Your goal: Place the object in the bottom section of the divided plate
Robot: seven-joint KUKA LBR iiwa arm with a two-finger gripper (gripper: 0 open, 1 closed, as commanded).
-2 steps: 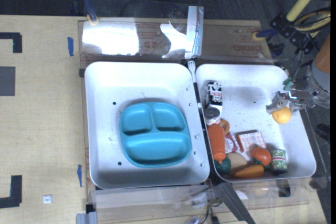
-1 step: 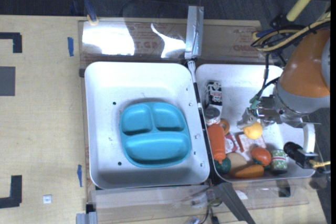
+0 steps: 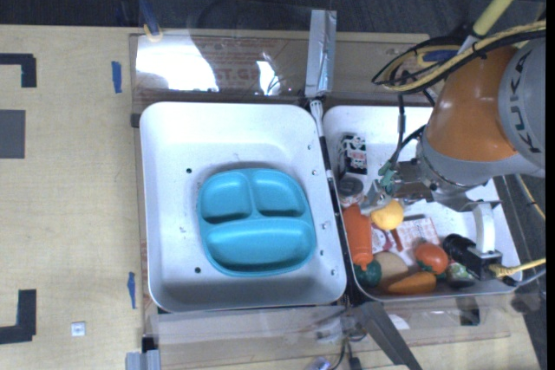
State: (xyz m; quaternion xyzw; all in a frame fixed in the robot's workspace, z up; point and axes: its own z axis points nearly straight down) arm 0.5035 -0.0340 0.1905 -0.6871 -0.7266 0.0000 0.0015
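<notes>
Toys (image 3: 408,260) crowd the right bin (image 3: 499,290) under the end effector (image 3: 390,195), whose grip I cannot tell.

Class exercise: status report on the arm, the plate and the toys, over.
Gripper over right bin, at the yellow toy; grip unclear. Blue plate in left bin, sections bare. Path to plate looks open.

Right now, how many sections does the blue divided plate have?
3. The blue divided plate sits in the left bin: two small sections side by side at the top, left and right, and one wide section across the bottom. None looks hidden.
</notes>
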